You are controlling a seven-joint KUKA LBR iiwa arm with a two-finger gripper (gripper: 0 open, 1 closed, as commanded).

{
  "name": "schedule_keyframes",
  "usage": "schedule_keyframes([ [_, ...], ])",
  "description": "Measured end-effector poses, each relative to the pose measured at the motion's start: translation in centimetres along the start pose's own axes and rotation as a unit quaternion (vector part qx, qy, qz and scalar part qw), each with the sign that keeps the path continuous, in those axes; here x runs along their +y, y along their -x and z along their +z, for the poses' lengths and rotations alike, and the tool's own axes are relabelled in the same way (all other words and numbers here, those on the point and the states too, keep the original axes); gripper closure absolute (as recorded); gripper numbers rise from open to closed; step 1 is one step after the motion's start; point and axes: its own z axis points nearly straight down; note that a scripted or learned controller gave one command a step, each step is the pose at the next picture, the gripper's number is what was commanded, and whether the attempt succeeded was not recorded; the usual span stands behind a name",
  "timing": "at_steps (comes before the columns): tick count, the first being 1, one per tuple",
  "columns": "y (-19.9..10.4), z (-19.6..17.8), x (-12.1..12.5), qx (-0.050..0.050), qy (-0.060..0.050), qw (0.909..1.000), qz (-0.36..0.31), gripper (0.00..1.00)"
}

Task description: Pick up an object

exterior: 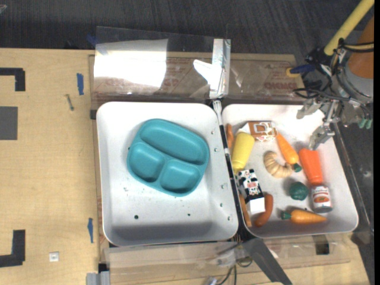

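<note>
The left bin (113, 159) carries just a teal divided tray (168, 156), lying flat in its middle, seemingly parked out of the way. All the pickable clutter sits in the right bin (350, 209), packed close so any reach finds something: a yellow bottle (242, 150), an orange bottle (312, 166), a croissant (276, 164), two carrots. The gripper (320, 123) hangs over that bin's far right corner, near the orange bottle, gripping nothing; its fingers look slightly spread, I think.
</note>
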Motion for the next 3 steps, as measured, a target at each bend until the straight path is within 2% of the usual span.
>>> schedule_keyframes([
  [1, 3.5, 8.3, 0.2, -0.007, -0.003, 1.0, -0.006, 0.0],
  [2, -1.6, 10.5, 2.5, -0.002, 0.001, 0.9987, 0.05, 0.0],
  [3, -7.9, 10.4, 3.1, -0.001, 0.0, 0.9982, 0.06, 0.0],
])
